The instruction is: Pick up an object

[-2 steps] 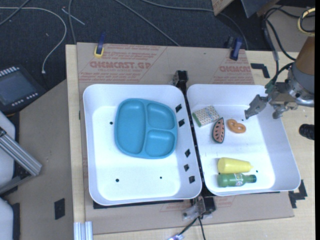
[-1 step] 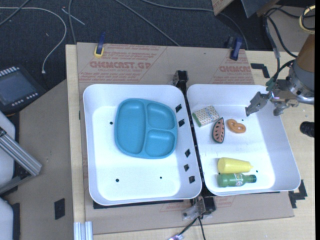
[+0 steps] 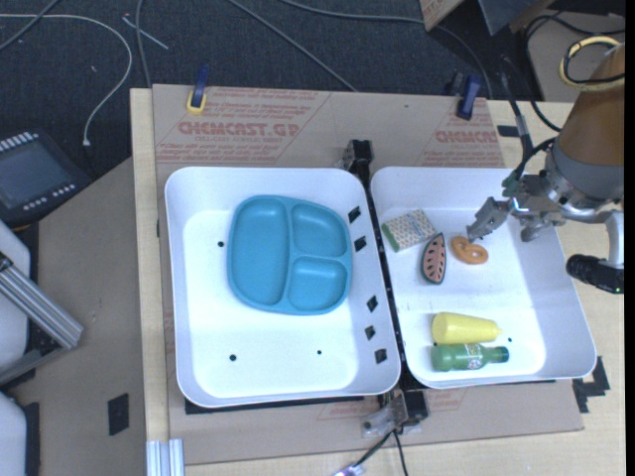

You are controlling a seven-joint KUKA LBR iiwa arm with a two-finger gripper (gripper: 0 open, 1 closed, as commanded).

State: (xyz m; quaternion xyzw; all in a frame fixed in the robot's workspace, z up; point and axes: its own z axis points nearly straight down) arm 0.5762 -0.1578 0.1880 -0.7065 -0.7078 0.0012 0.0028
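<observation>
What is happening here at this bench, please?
A robot arm reaches in from the right over the right bin. Its gripper is open and holds nothing; it hangs just above and right of a small orange donut-shaped piece. Also in that bin lie a watermelon slice, a patterned green square, a yellow object and a green bottle. The left bin holds a blue divided plate.
</observation>
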